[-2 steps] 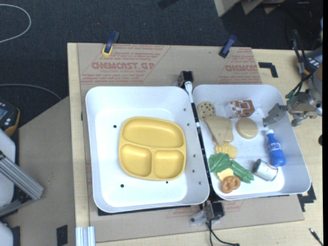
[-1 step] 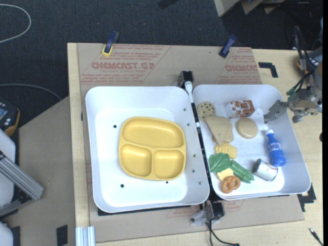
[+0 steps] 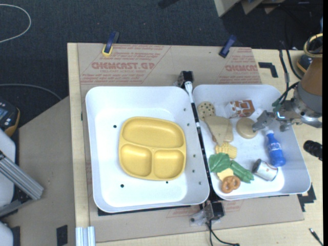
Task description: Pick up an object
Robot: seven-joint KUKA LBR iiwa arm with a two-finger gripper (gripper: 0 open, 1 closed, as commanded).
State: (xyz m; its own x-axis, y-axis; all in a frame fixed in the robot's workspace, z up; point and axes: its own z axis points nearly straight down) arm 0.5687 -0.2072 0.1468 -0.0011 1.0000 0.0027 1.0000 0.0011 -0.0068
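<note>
Tool (image 3: 273, 118) hovers low in right bin (image 3: 294, 160), fingers spread and holding nothing; blue bottle (image 3: 274, 148) just below it, round tan piece (image 3: 247, 128) beside its left.

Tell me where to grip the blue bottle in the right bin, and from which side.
Grip the blue bottle across its middle, coming straight down. It lies flat, white cap toward the gripper, so the long sides are probably the easiest faces. The can sits close by its lower end.

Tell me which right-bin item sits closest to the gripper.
The blue bottle, just below the gripper; the tan round piece lies slightly farther left.
</note>
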